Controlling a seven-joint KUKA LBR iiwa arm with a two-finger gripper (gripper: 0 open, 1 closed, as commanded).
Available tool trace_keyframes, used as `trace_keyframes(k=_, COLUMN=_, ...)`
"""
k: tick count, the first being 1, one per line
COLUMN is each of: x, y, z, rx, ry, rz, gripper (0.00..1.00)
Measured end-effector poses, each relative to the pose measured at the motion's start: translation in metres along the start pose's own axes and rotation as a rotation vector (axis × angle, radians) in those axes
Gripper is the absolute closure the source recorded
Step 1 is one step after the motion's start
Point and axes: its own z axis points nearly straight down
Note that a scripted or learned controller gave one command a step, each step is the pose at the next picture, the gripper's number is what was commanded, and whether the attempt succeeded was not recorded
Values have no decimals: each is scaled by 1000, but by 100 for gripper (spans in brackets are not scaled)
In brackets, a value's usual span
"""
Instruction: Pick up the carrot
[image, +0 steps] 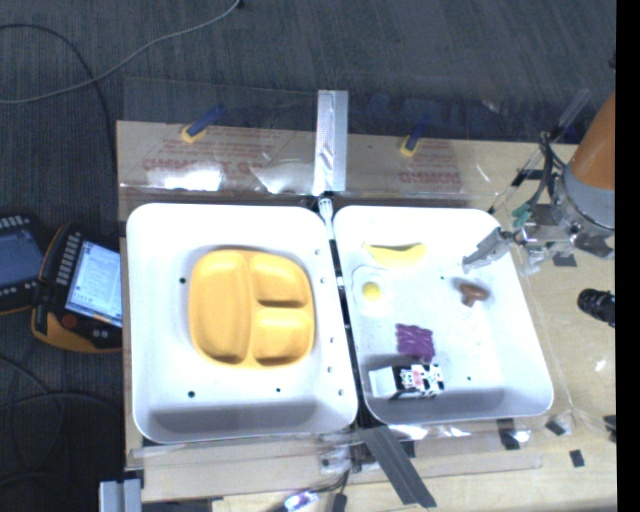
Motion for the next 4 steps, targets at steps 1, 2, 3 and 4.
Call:
trace_keyframes(k=1, x=-13, y=-72, z=106, rx=0, ry=1, rz=-111, gripper=0)
trace_keyframes(k=2, x=-11, y=-71, z=101, rx=5, ry=5, rz=-115, gripper=100)
trace_keyframes(k=3, x=72, y=-71, z=71, rx=0, ry=-1, rz=-286, gripper=100)
trace_keyframes(k=4, x=72, y=-71, z=71, rx=0, ry=0, rz=-286, gripper=0)
